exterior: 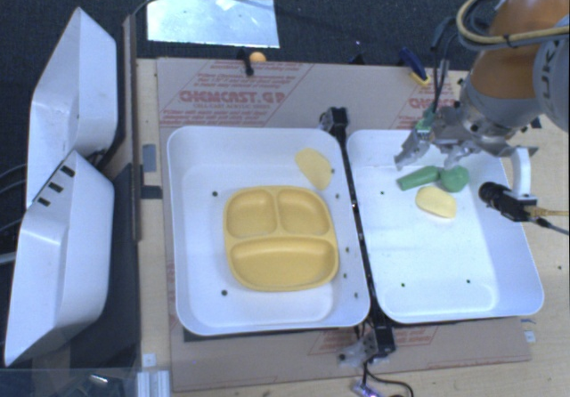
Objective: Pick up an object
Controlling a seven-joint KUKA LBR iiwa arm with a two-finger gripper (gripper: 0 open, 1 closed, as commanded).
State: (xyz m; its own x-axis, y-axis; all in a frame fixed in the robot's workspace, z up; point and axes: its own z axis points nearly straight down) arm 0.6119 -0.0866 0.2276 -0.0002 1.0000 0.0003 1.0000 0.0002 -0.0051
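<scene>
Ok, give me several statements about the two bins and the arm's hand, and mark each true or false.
1. The yellow divided tray lies in the left bin. True.
2. The green object lies in the left bin. False: it lies in the right bin, next to a pale yellow piece.
3. The hand is over the right bin, above the green object. True.
4. The right bin holds the divided tray. False: it holds the green object and one pale yellow piece.
5. A pale yellow oval piece lies in the left bin beyond the tray, near the right wall. True.
</scene>
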